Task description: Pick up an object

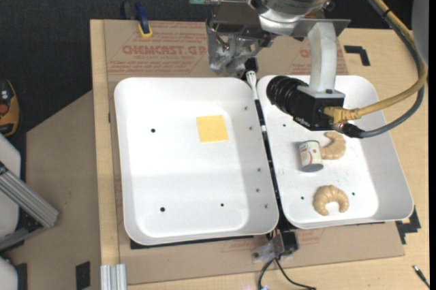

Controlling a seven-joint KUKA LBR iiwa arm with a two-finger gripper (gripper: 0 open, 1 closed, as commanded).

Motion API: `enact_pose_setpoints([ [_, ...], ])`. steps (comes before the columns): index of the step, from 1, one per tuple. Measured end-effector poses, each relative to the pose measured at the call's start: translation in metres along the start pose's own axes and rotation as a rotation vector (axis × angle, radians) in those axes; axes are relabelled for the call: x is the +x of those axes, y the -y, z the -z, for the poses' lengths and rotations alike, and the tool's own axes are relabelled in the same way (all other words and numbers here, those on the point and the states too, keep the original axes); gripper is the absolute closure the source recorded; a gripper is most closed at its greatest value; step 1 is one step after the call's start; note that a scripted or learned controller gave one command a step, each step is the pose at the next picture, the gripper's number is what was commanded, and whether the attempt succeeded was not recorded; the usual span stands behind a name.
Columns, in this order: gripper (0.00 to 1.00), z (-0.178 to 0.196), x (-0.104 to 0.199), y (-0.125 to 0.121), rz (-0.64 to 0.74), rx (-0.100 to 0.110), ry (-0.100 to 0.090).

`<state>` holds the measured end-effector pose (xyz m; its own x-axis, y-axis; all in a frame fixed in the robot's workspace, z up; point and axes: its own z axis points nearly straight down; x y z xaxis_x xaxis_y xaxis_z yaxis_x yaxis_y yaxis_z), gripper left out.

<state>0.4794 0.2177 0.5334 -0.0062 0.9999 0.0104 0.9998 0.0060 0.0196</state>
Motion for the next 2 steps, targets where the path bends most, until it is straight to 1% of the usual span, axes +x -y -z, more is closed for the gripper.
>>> enact_pose_setpoints([
  [1, 1.0, -0.19, 0.005, 0.006, -0.007, 0.037, 0.019],
  [2, 1.0, -0.276, 0.003, 0.007, -0.008, 0.031, 0.015],
])
